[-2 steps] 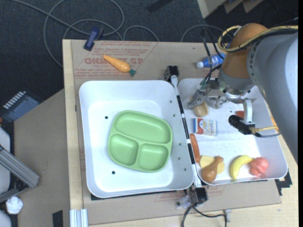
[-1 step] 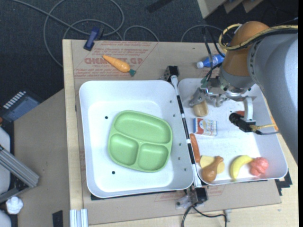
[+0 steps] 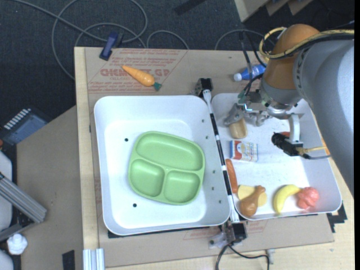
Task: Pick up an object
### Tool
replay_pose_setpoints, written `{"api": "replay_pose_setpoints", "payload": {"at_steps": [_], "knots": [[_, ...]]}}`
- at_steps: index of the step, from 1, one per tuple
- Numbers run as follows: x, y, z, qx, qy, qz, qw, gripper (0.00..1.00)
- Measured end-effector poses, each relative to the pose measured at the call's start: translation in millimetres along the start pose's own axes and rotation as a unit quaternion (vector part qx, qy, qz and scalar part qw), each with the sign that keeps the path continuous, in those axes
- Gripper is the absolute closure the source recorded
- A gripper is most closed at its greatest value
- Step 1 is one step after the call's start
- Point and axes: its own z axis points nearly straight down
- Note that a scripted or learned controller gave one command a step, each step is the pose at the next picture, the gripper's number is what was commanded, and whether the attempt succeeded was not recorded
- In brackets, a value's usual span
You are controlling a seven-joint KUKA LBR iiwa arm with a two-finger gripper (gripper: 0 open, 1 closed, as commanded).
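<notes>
Pincer [image 3: 246, 115] of the grey arm hangs low over the far end of the right bin [image 3: 332, 198], its metal fingers spread apart with nothing between them. Just below its near finger lies a small tan piece, perhaps a toy bread roll [image 3: 238, 129], close to the fingertip though contact is hard to judge. Nearer the camera from the pincer sits a small white carton [image 3: 243, 151], and beyond that, along the bin's near edge, a toy chicken drumstick [image 3: 251, 199], a yellow banana [image 3: 285, 197] and a pink lumpy toy [image 3: 308, 197]. Left of the pincer, the other bin [image 3: 107, 128] carries a green divided plate [image 3: 166, 167]. An orange toy carrot [image 3: 140, 76] lies on the bench up and to the left.
</notes>
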Motion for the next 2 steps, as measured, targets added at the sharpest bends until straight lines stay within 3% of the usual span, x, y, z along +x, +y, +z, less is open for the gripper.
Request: {"api": "replay_pose_setpoints", "payload": {"at_steps": [2], "knots": [[1.0,14.3,-0.1,0.0,0.0,0.0,1.0,0.0]]}}
